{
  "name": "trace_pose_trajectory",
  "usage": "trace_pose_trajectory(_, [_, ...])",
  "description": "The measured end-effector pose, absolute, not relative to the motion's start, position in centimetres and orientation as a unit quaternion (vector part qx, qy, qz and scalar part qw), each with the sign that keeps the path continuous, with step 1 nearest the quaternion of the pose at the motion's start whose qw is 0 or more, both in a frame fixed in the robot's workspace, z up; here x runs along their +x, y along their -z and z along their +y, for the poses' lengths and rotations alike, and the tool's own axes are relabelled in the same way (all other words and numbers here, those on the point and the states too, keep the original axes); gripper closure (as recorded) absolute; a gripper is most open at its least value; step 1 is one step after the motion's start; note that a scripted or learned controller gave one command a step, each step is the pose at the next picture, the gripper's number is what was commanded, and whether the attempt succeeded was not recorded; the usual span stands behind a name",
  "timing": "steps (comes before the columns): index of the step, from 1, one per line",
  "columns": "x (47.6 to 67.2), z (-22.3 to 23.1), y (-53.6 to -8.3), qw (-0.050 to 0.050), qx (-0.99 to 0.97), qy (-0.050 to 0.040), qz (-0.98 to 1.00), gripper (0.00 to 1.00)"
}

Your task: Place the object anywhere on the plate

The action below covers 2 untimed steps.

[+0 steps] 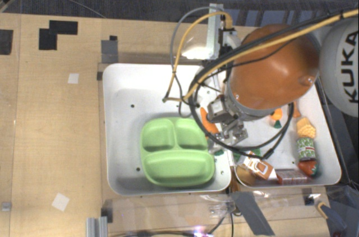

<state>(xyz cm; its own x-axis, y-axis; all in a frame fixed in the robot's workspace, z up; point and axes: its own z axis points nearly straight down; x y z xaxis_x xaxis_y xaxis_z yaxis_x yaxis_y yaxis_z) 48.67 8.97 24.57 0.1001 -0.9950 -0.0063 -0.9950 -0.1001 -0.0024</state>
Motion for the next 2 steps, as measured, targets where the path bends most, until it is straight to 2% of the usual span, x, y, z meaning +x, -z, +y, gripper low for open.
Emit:
trace_pose_trajectory(1, [51.9, 10.5, -40.6, 0.006, -0.803, 0.0038, 0.596, 1.0])
trace_pose_trajectory(2, [48.8, 1.3, -39.8, 0.002, -0.826, 0.0027, 0.563, 1.0])
